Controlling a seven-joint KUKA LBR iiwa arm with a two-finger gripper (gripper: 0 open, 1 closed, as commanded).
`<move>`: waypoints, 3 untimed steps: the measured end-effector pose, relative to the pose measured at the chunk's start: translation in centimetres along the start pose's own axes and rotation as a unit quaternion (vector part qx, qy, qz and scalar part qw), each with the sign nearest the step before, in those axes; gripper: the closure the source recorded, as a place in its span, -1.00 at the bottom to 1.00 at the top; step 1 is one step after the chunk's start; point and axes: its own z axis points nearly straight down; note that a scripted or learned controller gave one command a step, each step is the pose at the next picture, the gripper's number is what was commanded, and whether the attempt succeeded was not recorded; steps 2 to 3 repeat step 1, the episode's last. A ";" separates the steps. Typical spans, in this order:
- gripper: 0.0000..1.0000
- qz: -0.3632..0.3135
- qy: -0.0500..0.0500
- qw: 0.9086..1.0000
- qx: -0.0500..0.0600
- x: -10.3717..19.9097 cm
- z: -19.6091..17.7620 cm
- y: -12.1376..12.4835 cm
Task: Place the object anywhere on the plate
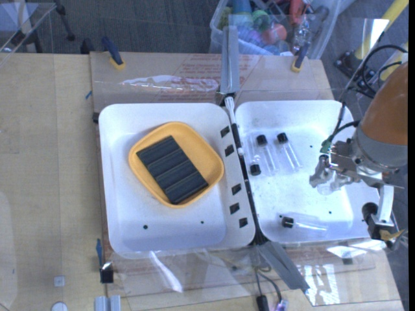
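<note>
In the left bin (117, 225) lay the yellow plate (144, 149), turned cornerwise, and on it rested a dark ribbed block (174, 168) whose long axis ran from the plate's upper left toward its lower right. White floor stayed bare all round the plate. Right of the plate, past the central divider (235, 167), the right bin (266, 115) held several clear vials with black caps (271, 149), grouped near the divider, and one more vial (299, 223) lying lengthwise lower down. Farthest from the plate, the gripper (327, 173) hung over the right bin's outer side; whether it gripped anything could not be told.
</note>
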 end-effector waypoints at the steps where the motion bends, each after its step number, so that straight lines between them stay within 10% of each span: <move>1: -1.00 0.000 0.000 1.000 0.000 0.0 0.0 0.0; 3: -1.00 0.000 0.000 1.000 0.000 0.0 0.0 0.0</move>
